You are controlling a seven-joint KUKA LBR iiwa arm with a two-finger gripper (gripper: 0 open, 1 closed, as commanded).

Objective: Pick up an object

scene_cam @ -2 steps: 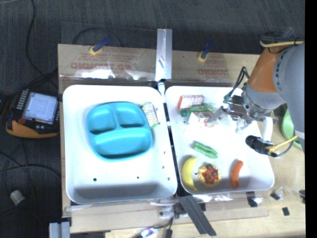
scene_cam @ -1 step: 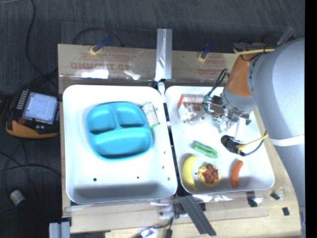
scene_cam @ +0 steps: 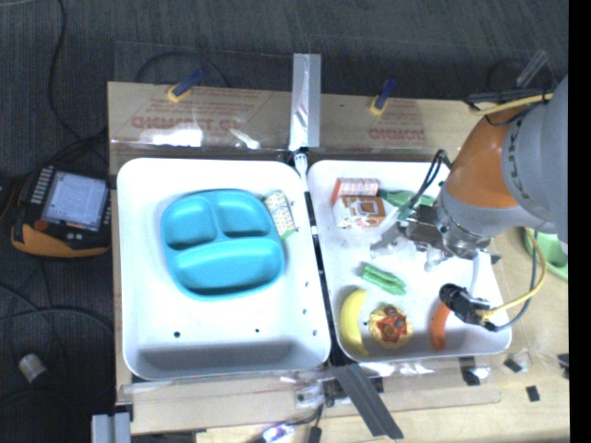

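The right bin (scene_cam: 323, 275) holds a red and white carton (scene_cam: 358, 202) at its back and a green pod (scene_cam: 382, 278) in the middle. Along its front lie a yellow banana (scene_cam: 352, 319), a round red and yellow fruit (scene_cam: 391, 326) and an orange piece (scene_cam: 440, 327). My gripper (scene_cam: 413, 233) hangs low over the right bin's middle, just right of the carton and above the green pod. A green item (scene_cam: 398, 197) shows partly behind it. Nothing is seen held.
The left bin (scene_cam: 185, 340) bears a blue divided plate (scene_cam: 222, 241) with a small pale corn-like piece (scene_cam: 280, 212) at its right edge. A black and yellow cable (scene_cam: 480, 310) loops over the right bin's front right corner. A handheld screen (scene_cam: 65, 206) lies off the bench at left.
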